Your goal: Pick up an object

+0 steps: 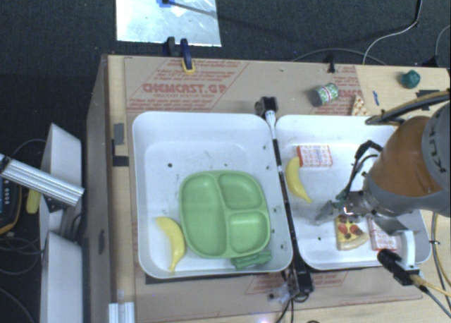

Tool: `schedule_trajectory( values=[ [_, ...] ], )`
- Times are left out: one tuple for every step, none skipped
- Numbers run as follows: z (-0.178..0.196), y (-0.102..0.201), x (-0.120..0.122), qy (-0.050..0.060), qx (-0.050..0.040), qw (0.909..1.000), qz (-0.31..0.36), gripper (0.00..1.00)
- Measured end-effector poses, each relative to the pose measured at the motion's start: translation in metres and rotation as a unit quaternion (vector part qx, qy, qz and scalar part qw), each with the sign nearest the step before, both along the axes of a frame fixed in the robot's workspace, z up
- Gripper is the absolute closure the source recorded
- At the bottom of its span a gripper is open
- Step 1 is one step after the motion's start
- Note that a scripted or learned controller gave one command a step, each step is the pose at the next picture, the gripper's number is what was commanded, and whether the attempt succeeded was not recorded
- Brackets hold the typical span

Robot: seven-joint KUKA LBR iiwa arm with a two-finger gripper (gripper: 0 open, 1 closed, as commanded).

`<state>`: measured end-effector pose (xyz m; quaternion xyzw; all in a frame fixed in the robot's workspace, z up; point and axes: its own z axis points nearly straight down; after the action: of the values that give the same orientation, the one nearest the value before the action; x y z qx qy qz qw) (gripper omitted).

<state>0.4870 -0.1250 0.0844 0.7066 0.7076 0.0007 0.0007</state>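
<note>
The biggest thing is the green plate (225, 213) with three sections, far across from my end effector (345, 209) in the other bin. It looks like stiff plastic, light but wide and flat. I think it would be hard to take, except by its rim.

Next are the two toy bananas. One banana (297, 180) lies a little way from my end effector, against the wall between the bins. The other banana (171, 241) is far off, beside the green plate. Both are yellow, curved and smooth. I guess they are light and hard, maybe a bit slippery, so the thin middle is the best spot to take hold.

The toy pizza slice (350, 233) lies right under my end effector, almost touching it. It is a small tan wedge with red dots. It looks flat and light, so I would squeeze it across its two long sides.

The small red and white box (314, 156) sits farther away, toward the back of my bin.

I cannot tell how my end effector is set.
</note>
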Motion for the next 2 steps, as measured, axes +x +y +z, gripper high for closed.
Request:
schedule_trajectory(
  values=[
    [0.053,-0.024,0.132,-0.002,-0.0007,1.0,0.001,0.0],
    [0.086,-0.044,0.067,0.0,-0.0008,1.0,0.0,0.0]
  ],
)
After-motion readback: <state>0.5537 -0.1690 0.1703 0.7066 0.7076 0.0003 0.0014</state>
